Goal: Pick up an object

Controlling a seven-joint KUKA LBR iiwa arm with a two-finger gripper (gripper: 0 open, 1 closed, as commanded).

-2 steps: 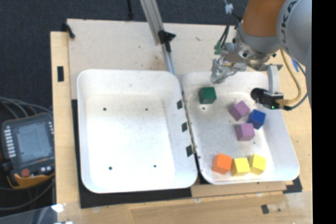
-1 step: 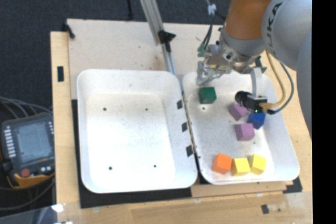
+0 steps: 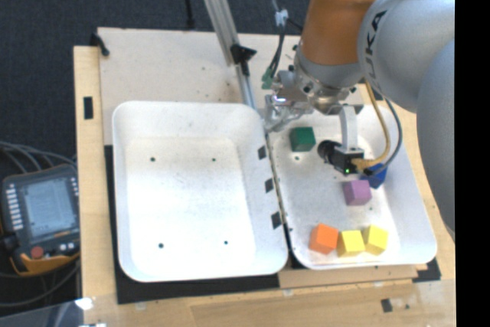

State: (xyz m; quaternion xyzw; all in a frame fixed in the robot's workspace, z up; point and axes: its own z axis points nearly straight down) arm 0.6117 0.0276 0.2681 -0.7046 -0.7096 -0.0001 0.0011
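Observation:
My gripper (image 3: 285, 109) hangs under the orange wrist band at the back left corner of the right bin (image 3: 413, 241). A green block (image 3: 302, 138) lies on the bin floor just in front of and to the right of it, apart from it. Further right sit a purple block (image 3: 357, 191) and a blue block (image 3: 376, 175), the blue one partly behind a black cable fitting. Along the bin's front edge stand an orange block (image 3: 324, 238) and two yellow blocks (image 3: 351, 242) (image 3: 377, 239) in a row.
The left bin (image 3: 191, 188) lies beside the right one, their rims meeting in the middle. A slanted metal pole (image 3: 218, 11) rises behind the bins. A teach pendant (image 3: 42, 210) sits off the bench at the left.

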